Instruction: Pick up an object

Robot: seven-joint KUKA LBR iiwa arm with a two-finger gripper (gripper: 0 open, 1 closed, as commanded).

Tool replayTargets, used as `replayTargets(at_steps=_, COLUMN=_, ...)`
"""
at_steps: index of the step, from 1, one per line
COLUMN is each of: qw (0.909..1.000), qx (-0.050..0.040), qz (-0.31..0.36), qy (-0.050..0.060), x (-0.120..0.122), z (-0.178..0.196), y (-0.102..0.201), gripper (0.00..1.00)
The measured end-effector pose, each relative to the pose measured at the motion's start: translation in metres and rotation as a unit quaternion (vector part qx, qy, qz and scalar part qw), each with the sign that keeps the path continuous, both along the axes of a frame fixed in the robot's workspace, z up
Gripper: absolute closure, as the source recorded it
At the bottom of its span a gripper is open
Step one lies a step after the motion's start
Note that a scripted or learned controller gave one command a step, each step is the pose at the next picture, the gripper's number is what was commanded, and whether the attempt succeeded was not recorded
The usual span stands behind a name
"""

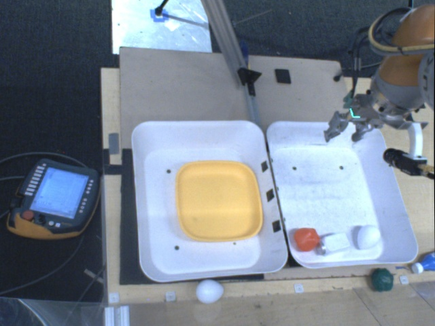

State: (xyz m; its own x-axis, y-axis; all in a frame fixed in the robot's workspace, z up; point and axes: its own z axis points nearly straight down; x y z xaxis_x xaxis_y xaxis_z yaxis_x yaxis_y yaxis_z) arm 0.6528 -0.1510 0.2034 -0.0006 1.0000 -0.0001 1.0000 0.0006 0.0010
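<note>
Near the front edge we see a red object (pixel 305 239), while our gripper (pixel 345 127) hangs with fingers spread wide and holding nothing over the right bin's (pixel 326 182) far end, so we judge it must next travel forward and descend.

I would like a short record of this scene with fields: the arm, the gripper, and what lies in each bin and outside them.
arm: reaches in from the right, over the right bin's far edge
gripper: open, holding nothing, above the right bin
left bin: yellow plate in the middle
right bin near edge: red object, small white bottle, white ball
outside bins: white egg, green ball, teach pendant at left
</note>
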Motion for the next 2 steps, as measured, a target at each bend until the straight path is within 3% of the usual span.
replayTargets(at_steps=1, qw=1.0000, qx=0.0000, qz=0.000, qy=0.000, x=0.000, z=0.000, y=0.000, gripper=0.00)
replayTargets(at_steps=2, qw=1.0000, qx=0.0004, qz=0.000, qy=0.002, x=-0.001, z=-0.062, y=0.000, gripper=0.00)
